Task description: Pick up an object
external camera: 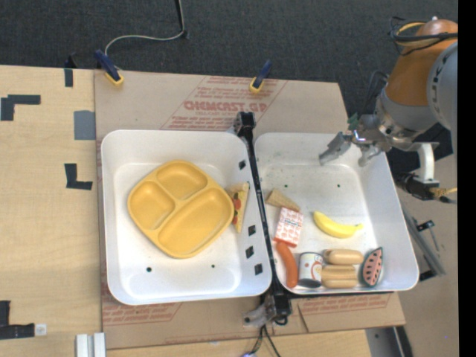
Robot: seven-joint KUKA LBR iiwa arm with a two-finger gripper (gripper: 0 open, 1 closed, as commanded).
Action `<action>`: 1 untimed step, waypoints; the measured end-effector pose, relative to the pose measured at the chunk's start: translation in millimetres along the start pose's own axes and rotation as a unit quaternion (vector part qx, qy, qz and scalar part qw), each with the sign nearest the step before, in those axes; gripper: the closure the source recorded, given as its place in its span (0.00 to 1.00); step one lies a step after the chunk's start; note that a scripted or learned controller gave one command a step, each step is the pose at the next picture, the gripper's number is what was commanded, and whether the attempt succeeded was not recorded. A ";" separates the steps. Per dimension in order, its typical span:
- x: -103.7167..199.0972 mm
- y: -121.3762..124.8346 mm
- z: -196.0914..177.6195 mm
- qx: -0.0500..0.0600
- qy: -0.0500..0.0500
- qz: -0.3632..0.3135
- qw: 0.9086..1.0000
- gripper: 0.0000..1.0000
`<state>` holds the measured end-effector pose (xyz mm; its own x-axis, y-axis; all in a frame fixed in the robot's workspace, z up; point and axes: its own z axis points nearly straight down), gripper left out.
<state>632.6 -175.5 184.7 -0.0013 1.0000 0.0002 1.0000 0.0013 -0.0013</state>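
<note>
Here, at the near end of the right white bin (pixel 387 199), lies a heap of small toy food: a red and green watermelon slice (pixel 371 267), two tan hot dog buns (pixel 341 267), a little can (pixel 311 266) and a long red sausage (pixel 287 263). Just behind them lie a curved yellow banana (pixel 336 225), a red and white packet (pixel 289 226) and a tan wedge like a bit of bread (pixel 282 199).

In the left white bin (pixel 119 199) sits a big yellow plastic plate with three parts (pixel 181 208), and a small slice of toy pizza (pixel 239 203) lies by its right side.

At the far end of the right bin hangs the grey gripper (pixel 351 147), above bare white floor. Its two fingers stick out apart, and nothing is between them.

The banana looks easiest to grab. It lies nearer to the camera than the gripper, well apart from it. Its long side runs across the bin, left to right, so the fingers should close on it from front and back.
</note>
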 end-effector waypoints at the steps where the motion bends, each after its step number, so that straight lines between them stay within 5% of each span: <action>1: 0.0 -41.0 98.3 -0.001 0.000 0.000 1.000 0.00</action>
<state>591.4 -175.6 86.4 -0.0009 1.0000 -0.0002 1.0000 0.0009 0.0015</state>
